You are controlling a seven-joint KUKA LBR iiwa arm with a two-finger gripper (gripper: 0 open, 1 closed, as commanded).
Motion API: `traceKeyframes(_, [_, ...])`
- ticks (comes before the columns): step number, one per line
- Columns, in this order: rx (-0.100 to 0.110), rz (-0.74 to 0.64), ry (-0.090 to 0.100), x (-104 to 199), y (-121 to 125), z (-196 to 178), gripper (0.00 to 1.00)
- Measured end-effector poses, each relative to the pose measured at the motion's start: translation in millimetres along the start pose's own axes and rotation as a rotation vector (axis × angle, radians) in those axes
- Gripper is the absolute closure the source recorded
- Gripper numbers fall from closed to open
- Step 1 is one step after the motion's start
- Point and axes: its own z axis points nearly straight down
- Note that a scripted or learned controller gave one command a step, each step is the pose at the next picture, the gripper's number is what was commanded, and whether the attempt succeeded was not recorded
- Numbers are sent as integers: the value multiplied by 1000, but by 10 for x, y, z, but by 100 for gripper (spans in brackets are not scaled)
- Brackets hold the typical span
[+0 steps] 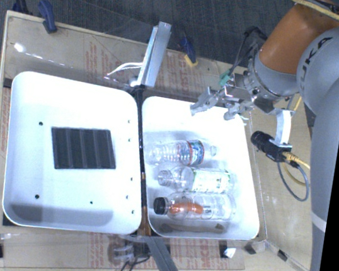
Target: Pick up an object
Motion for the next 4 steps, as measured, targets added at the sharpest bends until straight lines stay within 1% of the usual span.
traceKeyframes(1, [1,-32,0,-400,-90,1085,0])
traceKeyframes(2, [-7,-122,0,-568,-203,1804,0])
traceKeyframes(3, [-6,-324,0,-567,-827,1813,0])
traceKeyframes(4, [-6,-453,1,-490,-1016,1552,0])
